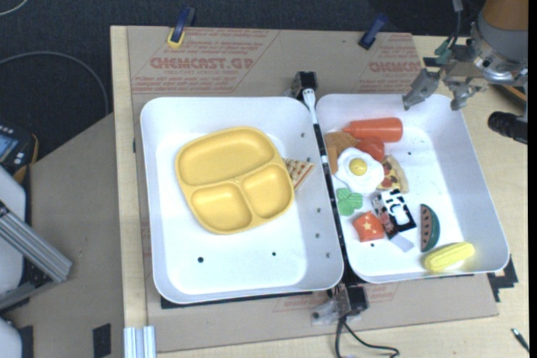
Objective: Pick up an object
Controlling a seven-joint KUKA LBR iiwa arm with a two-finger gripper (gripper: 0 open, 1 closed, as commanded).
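Approach step: gripper (436,93) spread wide, holding nothing, above right bin (470,172) rim; next, descend onto hot dog (374,129)

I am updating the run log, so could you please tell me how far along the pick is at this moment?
Nothing looks picked yet. The two-finger gripper hangs open over the far edge of the right white bin, with nothing between its fingers. The toy food lies in that bin: the red plastic sausage, the white fried egg with yellow yolk and the yellow corn cob. Left to do: descend, close on one piece and lift.
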